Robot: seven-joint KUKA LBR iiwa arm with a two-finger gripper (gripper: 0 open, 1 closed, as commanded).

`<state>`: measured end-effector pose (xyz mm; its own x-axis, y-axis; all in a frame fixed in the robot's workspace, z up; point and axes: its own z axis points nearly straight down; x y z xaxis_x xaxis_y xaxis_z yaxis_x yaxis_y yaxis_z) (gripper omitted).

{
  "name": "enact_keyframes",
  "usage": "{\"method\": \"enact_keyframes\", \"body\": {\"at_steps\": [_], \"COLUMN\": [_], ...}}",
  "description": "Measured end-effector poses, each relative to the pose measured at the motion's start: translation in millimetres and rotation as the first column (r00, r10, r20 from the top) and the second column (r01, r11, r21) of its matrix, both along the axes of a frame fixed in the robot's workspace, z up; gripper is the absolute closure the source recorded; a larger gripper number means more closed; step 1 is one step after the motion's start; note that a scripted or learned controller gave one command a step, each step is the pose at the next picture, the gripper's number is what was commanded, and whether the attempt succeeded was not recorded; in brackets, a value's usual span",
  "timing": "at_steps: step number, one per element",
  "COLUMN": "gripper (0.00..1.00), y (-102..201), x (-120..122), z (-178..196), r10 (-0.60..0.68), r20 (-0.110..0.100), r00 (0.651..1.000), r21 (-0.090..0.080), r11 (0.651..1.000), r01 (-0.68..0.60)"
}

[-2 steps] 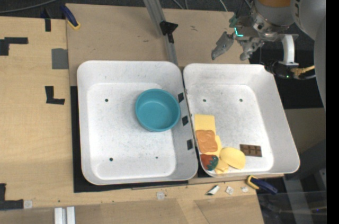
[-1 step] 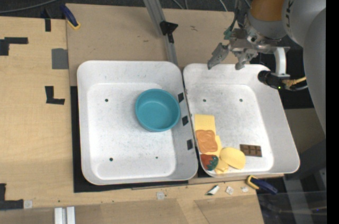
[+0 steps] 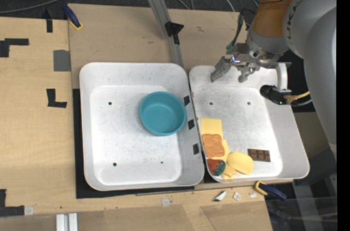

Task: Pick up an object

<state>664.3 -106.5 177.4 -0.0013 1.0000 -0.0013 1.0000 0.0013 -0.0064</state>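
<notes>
You see a round teal plastic bowl [image 3: 162, 113] sitting upright, mouth up, near the middle of the left white bin [image 3: 104, 88], toward its right wall; in the right white bin [image 3: 273, 120], along the near-left side, a flat pale yellow square piece [image 3: 211, 126] lies just above a flat orange toast-like piece [image 3: 214, 144]; a rounded yellow lump [image 3: 240, 163] sits beside them; a small dark brown chocolate-like bar [image 3: 258, 155] lies flat to its right.

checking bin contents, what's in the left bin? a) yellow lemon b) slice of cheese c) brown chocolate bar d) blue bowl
d, the blue bowl sits alone on the floor of the left bin, while the food items lie in the right bin.
</notes>
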Motion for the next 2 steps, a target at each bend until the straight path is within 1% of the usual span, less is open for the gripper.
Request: {"method": "enact_keyframes", "body": {"at_steps": [1, 2], "gripper": [0.0, 1.0], "y": [4.6, 5.2], "x": [-1.7, -0.4], "z": [-44.5, -31.4], "r10": [0.001, 0.003], "r20": [0.0, 0.005], "r00": [1.0, 1.0], "r21": [0.0, 0.0], "r11": [1.0, 1.0], "r01": [-0.001, -0.003]}}
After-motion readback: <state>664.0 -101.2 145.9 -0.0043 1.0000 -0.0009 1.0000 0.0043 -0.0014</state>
